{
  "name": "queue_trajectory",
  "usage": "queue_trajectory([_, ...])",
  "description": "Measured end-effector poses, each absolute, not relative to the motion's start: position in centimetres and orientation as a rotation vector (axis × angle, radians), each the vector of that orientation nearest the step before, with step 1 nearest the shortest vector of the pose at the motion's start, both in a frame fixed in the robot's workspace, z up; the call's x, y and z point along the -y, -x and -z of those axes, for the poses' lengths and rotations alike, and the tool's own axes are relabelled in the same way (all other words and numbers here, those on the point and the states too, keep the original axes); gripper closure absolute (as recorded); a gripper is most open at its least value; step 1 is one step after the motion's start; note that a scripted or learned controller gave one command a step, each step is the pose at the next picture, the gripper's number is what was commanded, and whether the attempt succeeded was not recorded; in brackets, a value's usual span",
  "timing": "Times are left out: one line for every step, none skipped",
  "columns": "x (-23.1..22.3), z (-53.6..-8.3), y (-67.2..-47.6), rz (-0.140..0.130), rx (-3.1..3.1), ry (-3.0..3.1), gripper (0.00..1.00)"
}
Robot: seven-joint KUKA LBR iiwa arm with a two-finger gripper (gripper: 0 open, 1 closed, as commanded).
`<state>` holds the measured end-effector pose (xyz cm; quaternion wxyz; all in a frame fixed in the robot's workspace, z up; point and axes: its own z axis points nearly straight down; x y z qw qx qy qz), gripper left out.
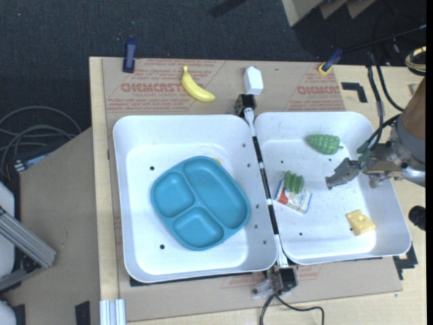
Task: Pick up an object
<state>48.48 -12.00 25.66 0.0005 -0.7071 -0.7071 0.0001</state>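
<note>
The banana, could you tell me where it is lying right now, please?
The banana lies outside both bins on the cardboard at the bench's far edge, just beyond the left bin that holds the blue tray.

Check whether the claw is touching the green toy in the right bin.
Apart. The camera view shows bare white bin floor between the claw and the green toy, which lies up and to the left of it.
</note>
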Motion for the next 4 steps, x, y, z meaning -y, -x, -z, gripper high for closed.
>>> queue_trajectory([9.2, -18.8, -54.0, -0.002, 2.220, 2.217, 0.00])
queue_trajectory([9.2, -8.4, -56.8, 0.000, 2.221, 2.221, 0.00])
queue_trajectory([9.2, -9.4, -56.9, 0.002, 2.221, 2.224, 1.00])
queue_trajectory([3.6, -21.2, -57.6, 0.004, 2.224, 2.221, 1.00])
